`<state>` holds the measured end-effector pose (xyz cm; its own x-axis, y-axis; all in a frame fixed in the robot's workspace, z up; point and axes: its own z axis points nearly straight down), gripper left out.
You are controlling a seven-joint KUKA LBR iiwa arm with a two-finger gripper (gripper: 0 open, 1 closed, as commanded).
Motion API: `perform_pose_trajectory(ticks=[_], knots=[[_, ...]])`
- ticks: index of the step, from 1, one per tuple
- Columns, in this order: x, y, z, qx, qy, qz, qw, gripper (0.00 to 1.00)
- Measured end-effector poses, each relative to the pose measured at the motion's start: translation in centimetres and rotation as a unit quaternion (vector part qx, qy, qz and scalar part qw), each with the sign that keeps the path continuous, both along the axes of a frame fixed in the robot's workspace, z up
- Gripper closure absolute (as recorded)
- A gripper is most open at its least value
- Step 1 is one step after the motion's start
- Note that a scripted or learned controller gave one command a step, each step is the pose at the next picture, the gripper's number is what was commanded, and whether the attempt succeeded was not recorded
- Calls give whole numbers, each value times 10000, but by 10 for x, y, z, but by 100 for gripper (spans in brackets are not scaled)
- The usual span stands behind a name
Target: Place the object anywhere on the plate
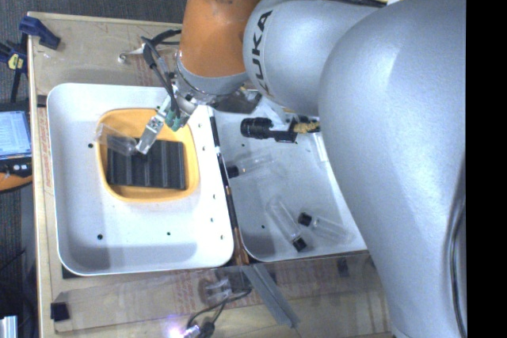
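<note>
An orange-yellow plate (pixel 106 170) lies in the left white bin (pixel 71 218). A dark ribbed block (pixel 154 167) covers most of the plate's middle. A small clear object (pixel 119 144) rests at the plate's upper left, on the edge of the dark block. My gripper (pixel 146 142) hangs low over the plate's upper part, its tip right beside the clear object and touching or almost touching it. The grey arm with its orange band (pixel 214 20) reaches in from the right.
The right bin (pixel 333 253) holds several clear tubes with black caps, one pair near its front (pixel 299 227) and one near the divider (pixel 238 167). The arm's bulk hides the right bin's far side. A blue clamp (pixel 38 32) sits at the bench's back left corner.
</note>
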<state>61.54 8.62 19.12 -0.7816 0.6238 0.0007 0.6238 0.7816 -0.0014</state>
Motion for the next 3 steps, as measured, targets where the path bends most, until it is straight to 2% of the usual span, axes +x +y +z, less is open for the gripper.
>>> perform_pose_trajectory(ticks=[1,2,3], knots=[[1,-1,10,-5,0,6,10000,100],[10,-15,92,3,-15,18,10000,100],[10,-15,92,3,-12,19,10000,0]])
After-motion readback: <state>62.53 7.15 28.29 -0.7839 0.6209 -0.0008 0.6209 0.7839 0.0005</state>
